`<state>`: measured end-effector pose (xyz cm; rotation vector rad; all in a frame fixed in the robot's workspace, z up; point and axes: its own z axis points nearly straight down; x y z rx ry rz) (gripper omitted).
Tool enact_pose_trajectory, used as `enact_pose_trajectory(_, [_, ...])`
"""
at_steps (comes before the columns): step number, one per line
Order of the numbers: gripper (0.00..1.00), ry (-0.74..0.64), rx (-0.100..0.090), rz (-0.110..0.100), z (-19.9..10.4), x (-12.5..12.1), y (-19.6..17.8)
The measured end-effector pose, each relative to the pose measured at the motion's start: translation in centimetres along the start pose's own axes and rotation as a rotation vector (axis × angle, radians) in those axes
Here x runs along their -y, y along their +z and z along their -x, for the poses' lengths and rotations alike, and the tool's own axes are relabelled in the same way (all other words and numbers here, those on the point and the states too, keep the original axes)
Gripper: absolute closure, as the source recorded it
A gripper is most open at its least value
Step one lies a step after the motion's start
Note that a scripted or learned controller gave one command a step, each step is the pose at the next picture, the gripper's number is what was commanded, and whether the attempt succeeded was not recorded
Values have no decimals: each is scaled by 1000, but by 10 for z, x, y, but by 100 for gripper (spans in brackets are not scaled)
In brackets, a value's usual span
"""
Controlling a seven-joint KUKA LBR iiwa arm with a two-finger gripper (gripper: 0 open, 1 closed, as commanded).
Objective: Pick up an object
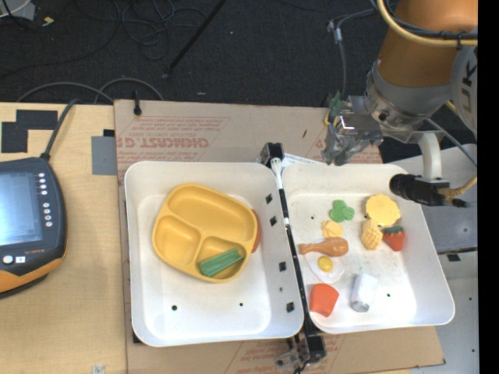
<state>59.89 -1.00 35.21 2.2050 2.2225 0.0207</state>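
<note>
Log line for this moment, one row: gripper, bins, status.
gripper: above right bin's far rim | left bin: yellow tray, green piece | status: nothing picked yet

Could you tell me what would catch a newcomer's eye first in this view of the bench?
Probably the yellow divided plate in the left bin, with a green toy lying in one of its compartments. Next, the cluster of bright toy food in the right bin: a drumstick, a fried egg, a red cup and a silver can. The arm's orange band looms at upper right, the gripper above that bin's far edge.
</note>
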Motion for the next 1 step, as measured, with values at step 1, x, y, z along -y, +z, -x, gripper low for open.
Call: enact_pose_trajectory(1, [100, 2, 0, -22, -66, 32, 19])
